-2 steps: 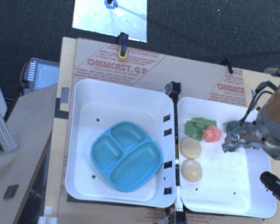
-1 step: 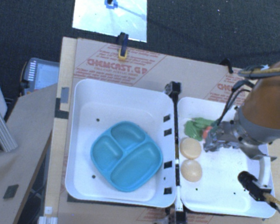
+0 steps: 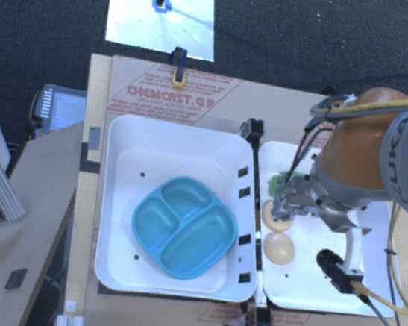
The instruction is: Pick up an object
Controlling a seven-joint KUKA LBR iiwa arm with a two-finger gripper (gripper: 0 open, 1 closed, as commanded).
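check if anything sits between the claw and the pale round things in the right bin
Nothing visible does. The claw is low in the right bin, right at the upper pale round object, with the second one just below it. A green object lies behind the claw, not in its path.

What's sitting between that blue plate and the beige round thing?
In the camera view, the two bins' adjoining walls, with black clips, lie between the blue plate and the beige round object.

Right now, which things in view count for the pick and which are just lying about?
In play:
gripper, low over the right bin
beige round object
second beige piece under the gripper
green object

Just lying about:
blue divided plate in the left bin
cardboard sheet
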